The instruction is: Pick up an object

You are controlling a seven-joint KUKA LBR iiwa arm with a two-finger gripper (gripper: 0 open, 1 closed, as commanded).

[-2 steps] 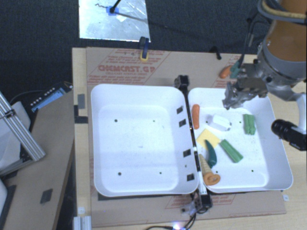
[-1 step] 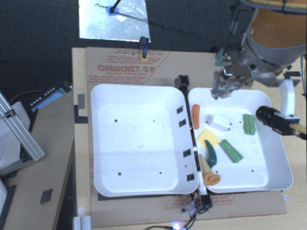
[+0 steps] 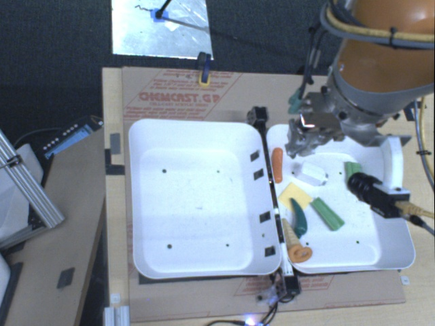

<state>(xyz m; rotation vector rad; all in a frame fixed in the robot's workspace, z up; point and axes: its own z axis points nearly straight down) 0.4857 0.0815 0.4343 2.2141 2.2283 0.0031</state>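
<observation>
My gripper (image 3: 297,146) hangs over the back left part of the right bin (image 3: 380,253), and nothing can be seen held in it. Just left of it, an orange carrot-shaped piece (image 3: 276,165) lies along the bin's left wall. A small white piece (image 3: 312,176) rests right below the gripper. A yellow block (image 3: 294,195), a teal curved piece (image 3: 299,217) and a green bar (image 3: 327,213) lie nearer the front. Behind the arm's hardware on the right, another green piece (image 3: 353,169) peeks out. In the front left corner sits a tan cone with an orange end (image 3: 296,247).
The left bin (image 3: 146,182) stands beside the right one, with a black-clipped divider (image 3: 268,182) between them. Both rest on a cardboard sheet (image 3: 183,90). A shiny metal plate (image 3: 162,17) lies behind the bench. The arm's large orange body (image 3: 387,32) looms over the back right.
</observation>
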